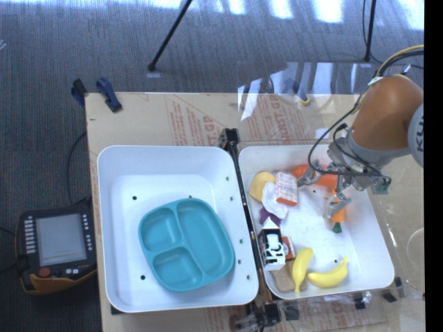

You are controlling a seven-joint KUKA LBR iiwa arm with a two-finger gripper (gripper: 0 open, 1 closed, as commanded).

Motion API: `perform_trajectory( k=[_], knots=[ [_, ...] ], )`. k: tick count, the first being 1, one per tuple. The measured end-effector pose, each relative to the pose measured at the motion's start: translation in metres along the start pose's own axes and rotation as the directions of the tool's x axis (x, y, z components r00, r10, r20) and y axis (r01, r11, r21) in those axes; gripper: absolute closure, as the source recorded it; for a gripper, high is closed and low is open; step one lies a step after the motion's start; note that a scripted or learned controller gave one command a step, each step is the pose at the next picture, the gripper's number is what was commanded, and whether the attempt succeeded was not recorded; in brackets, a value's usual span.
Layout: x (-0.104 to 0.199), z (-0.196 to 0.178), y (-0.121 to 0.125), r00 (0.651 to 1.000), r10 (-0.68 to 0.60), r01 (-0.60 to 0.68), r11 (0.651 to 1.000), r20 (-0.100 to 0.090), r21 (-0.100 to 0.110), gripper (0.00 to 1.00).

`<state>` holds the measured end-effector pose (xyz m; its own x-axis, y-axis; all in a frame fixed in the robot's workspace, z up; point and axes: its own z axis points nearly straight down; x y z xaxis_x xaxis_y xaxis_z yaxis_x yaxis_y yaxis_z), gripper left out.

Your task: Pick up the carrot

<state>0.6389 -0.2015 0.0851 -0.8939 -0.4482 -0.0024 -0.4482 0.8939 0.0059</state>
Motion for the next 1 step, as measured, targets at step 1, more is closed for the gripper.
perform_trajectory(
  k=[1],
  knots=[
    [0.0476,0.0007,0.0463,0.997,0.071,-0.071,0.997,-0.004,-0.001,0.00]
  ],
)
